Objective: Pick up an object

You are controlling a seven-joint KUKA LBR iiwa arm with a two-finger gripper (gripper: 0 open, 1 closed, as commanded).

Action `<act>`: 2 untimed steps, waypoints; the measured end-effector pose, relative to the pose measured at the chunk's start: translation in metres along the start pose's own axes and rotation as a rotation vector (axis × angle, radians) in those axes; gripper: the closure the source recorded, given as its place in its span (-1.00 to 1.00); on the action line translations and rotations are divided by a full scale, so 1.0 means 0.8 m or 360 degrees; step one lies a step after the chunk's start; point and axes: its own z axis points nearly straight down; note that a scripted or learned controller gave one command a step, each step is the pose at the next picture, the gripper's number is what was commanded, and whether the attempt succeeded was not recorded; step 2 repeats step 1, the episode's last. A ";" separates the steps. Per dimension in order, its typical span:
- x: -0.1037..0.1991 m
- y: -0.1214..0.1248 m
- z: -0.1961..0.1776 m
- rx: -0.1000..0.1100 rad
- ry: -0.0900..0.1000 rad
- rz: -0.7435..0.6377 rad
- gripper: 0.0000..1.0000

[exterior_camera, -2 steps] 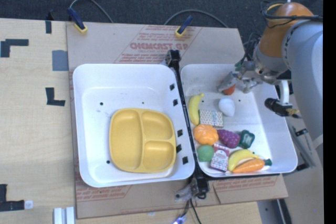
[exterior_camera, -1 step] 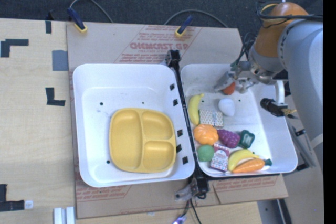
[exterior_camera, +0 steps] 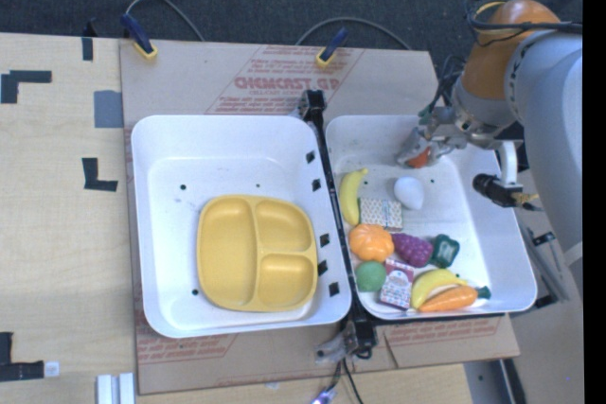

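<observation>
My gripper [exterior_camera: 423, 149] hangs low over the back of the right bin [exterior_camera: 492, 232], just above a white egg-shaped object [exterior_camera: 409, 192]. A small orange-red piece [exterior_camera: 422, 154] shows at its tip; whether it is held is unclear. Toy food fills the front of this bin: a yellow banana [exterior_camera: 352, 194], a patterned box [exterior_camera: 381, 213], an orange [exterior_camera: 371, 241], purple grapes [exterior_camera: 413, 249], a dark green item [exterior_camera: 445, 251], a green ball [exterior_camera: 371, 275], a pink-and-white carton [exterior_camera: 398, 289], a second banana [exterior_camera: 434, 280] and a carrot [exterior_camera: 451, 298].
The left bin [exterior_camera: 161, 156] holds a yellow divided plate [exterior_camera: 256, 253]. Black clips [exterior_camera: 313, 104] join the bins along the middle wall. The grey arm [exterior_camera: 549, 109] and its orange band [exterior_camera: 507, 24] fill the right side. Cables and clamps lie behind the bins.
</observation>
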 end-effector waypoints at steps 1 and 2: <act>0.106 0.000 -0.091 0.0005 0.0011 -0.0001 1.00; 0.106 0.000 -0.091 0.0005 0.0011 -0.0001 1.00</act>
